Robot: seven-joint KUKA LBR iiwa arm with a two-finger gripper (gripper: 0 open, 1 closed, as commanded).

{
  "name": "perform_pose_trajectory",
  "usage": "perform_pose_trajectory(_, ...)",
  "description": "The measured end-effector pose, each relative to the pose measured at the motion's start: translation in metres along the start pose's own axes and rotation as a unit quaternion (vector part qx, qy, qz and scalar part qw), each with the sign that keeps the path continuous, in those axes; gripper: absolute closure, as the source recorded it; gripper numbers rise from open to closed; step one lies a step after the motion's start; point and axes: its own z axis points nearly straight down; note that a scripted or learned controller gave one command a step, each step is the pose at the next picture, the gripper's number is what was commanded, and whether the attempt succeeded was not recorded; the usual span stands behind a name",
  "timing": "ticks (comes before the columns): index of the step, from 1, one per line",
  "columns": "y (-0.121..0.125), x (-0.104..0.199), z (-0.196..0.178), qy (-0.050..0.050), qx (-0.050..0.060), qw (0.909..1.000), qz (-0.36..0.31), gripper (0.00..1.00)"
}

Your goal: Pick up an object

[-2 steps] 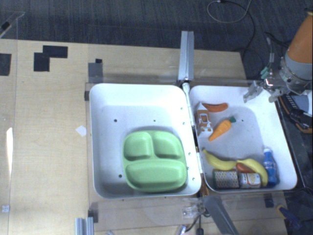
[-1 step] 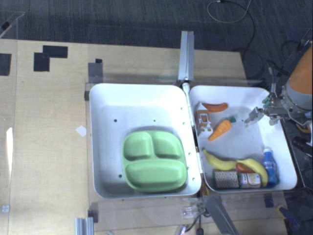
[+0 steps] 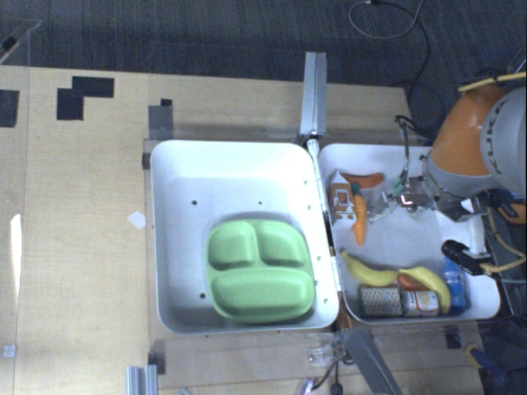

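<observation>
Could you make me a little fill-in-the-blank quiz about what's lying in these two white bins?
1. The green tray lies in the ____ bin.
2. The tray has ____ compartments.
3. The banana lies in the ____ bin.
4. The carrot is colored ____.

Missing words: left; three; right; orange

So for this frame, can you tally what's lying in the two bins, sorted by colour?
Green: 1, divided tray in the left bin
Orange: 2, carrot, sausage-shaped piece
Yellow: 1, banana
Blue: 1, bottle
Grey: 1, can
Red: 1, small piece
White-labelled: 2, packet, can
Total: 9
</observation>
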Motion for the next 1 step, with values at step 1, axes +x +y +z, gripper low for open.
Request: perform_pose_trajectory(1,0.0493,0.0213,0.0031,-0.010,0.006,0.9992,-0.039,0.00)
